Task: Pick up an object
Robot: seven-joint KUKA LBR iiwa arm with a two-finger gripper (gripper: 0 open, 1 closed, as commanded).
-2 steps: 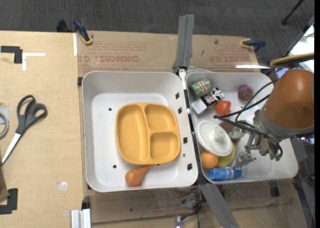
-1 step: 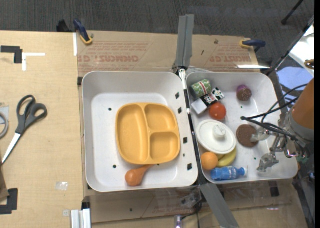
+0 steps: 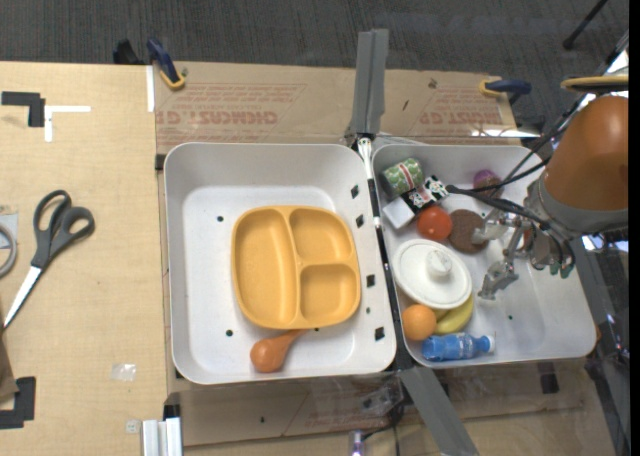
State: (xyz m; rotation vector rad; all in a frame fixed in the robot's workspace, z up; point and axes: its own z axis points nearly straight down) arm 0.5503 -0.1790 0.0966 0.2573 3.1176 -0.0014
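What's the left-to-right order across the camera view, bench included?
Scissors → orange spoon → yellow divided plate → white lid → blue bottle → gripper.

Lying flat on wooden bench (image 3: 80, 344), left of bins: scissors (image 3: 45, 244), black handles, blades pointing toward lower left. Sitting under bins at the back: cardboard sheet (image 3: 260, 104) with mirrored red print, held by blue clamp (image 3: 165, 62) at its left corner and another blue clamp (image 3: 508, 88) at the right. Running between bins: grey strip (image 3: 370, 79), reaching up past the cardboard. Sticking to bench at far left: black tape marks (image 3: 25, 104).
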